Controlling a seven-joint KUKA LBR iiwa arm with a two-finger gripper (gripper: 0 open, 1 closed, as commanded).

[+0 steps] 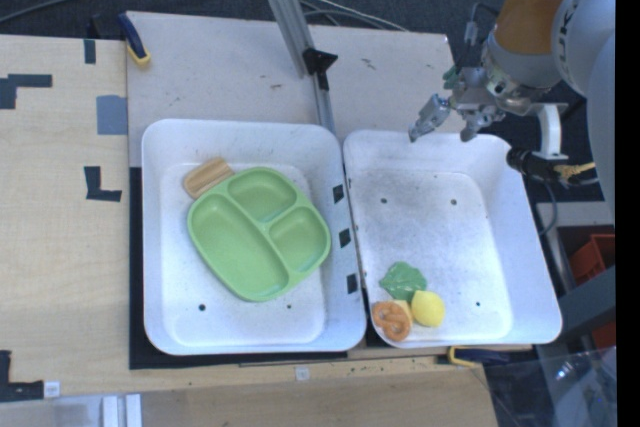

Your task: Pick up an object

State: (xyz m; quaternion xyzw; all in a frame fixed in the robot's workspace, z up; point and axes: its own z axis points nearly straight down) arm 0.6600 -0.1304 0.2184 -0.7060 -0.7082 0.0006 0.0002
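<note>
The claw (441, 124) hangs over the far rim of the right bin (520, 245), its two fingers spread apart with nothing between them. Directly below it, the dusty floor of that bin is bare. Well apart from the claw, down in the bin's near corner on the side toward the left bin, three small things cluster together: a green leafy piece (403, 278), a yellow lemon-like piece (428, 309) touching it, and an orange ring-shaped piece (392, 320) just beside both, against the rim. Farther off to the claw's left, the left bin (160, 245) holds a green divided plate (259, 231) lying flat, with a small tan block (207, 177) touching its far edge. Beyond the bins, behind and to the left of the claw, a grey metal post (285, 0) rises from the tabletop (220, 65).
</note>
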